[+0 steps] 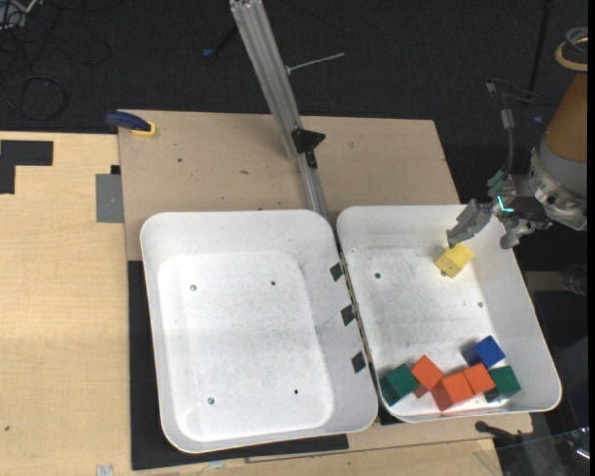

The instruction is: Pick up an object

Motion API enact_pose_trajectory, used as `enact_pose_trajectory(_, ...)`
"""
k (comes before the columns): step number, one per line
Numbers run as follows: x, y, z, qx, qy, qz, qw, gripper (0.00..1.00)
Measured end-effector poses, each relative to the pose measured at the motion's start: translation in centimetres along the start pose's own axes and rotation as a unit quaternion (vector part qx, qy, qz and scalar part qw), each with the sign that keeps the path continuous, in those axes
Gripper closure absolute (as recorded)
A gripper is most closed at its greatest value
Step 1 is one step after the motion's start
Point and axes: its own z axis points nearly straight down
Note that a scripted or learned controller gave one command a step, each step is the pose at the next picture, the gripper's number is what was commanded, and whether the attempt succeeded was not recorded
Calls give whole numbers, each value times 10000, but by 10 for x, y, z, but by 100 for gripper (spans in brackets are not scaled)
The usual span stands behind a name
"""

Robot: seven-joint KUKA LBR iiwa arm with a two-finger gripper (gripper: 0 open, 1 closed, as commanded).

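Camera view, jaws (pixel 493 224) spread, yellow block (pixel 454 260) beside

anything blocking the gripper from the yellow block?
Nothing visible. The yellow block lies alone in the right bin, just below and left of the gripper; the other blocks are clustered at the bin's near edge.

Aluminium rail (pixel 275 87) slanting over bench (pixel 228 162); blue-yellow clamp (pixel 131 122) at corner.

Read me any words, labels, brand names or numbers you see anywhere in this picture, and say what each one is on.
None: no readable text on the white bins, the blocks, the yellow block or the bench.
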Motion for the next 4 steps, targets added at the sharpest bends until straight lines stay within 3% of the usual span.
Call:
enact_pose_trajectory(3,-6,-5,150,27,7,11,10000,0)
enact_pose_trajectory(4,-8,-4,137,6,2,39,10000,100)
